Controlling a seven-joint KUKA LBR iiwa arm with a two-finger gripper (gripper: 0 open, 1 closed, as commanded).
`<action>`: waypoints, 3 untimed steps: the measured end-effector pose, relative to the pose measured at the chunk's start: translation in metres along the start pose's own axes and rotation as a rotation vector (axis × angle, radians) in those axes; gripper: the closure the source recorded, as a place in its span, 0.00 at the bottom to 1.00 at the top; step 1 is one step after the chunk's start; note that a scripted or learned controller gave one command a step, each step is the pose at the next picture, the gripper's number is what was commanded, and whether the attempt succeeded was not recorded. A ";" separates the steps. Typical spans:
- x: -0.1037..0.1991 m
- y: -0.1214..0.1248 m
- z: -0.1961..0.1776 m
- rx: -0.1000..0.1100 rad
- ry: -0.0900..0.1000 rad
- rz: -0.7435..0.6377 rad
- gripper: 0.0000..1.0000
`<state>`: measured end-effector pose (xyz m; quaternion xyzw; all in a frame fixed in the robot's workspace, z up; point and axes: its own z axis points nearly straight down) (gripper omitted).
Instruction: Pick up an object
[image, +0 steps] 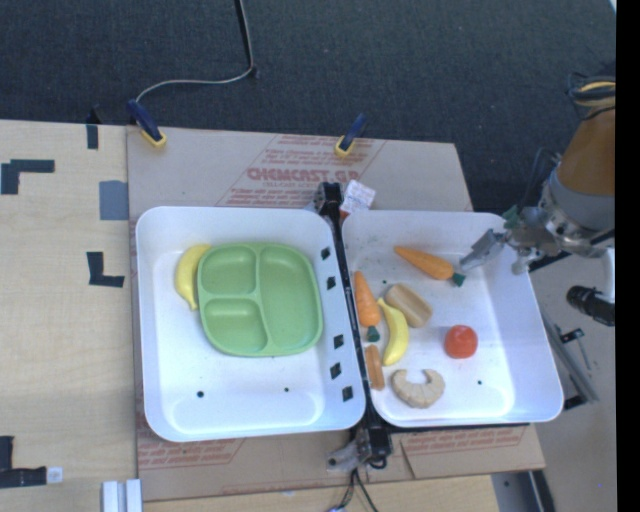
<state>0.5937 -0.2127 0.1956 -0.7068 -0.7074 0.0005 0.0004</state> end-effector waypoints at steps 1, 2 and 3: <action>0.077 0.070 0.109 -0.006 0.000 -0.003 0.00; 0.076 0.070 0.100 -0.005 -0.004 -0.003 1.00; 0.145 0.053 0.011 -0.001 0.000 -0.002 1.00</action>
